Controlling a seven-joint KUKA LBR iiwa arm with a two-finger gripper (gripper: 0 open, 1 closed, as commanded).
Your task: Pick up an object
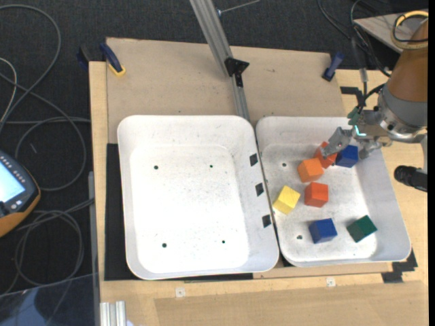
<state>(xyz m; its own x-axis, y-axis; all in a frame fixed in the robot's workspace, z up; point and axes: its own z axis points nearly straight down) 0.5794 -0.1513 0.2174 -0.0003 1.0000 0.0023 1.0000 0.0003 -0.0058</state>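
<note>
Arm comes in from the right w/ its orange band up by the edge; the gripper [345, 140] is down low at the top of the right bin [387, 202], the far end from the camera. Its fingers are spread a bit; a grey finger [336, 140] sits on the left, right over a small red block [325, 157]; a blue block [347, 156] sits just under the claw on the right. Can't tell if the claw has hold of either one; they are too close together to see.

Other blocks lie in the same bin: an orange block [310, 169] touching the red one; a red-orange block [316, 194] just below it; a yellow block [287, 199] to the left, near the bin's left wall; a 2nd blue block [323, 230] and a green block [361, 228] near the front rim, a bit apart.

The left bin [136, 141] sits side by side w/ the right one.
</note>
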